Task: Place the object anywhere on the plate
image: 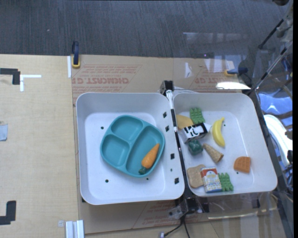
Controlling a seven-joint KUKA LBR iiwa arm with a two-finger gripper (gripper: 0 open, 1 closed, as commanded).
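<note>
Hand state: cannot tell. Carrot [150, 156] in plate [122, 132] right compartment, tip upper-right.

Arm: a dark grey form [285, 2] sits at the top right corner, cut off by the frame edge. It is rounded and blurred. Whether it is a link of the arm cannot be told, nor can its pose.
</note>
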